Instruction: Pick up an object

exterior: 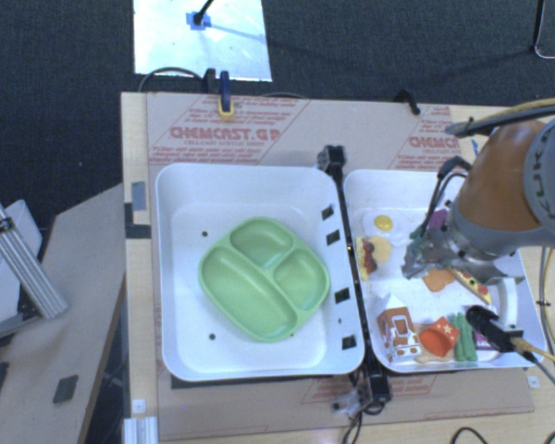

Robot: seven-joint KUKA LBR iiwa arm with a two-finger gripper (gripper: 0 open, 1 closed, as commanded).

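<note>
Wooden bench (259, 123) on dark carpet (55, 63) — two white bins (180, 248), finger state indiscernible

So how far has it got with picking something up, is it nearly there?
Done: the grey arm's gripper has been brought low over the right white bin, above the small toys, near an orange flat piece. In hand: nothing that I can see between its fingers. Left: the grasp and the lift. The green divided plate lies in the left white bin.
</note>
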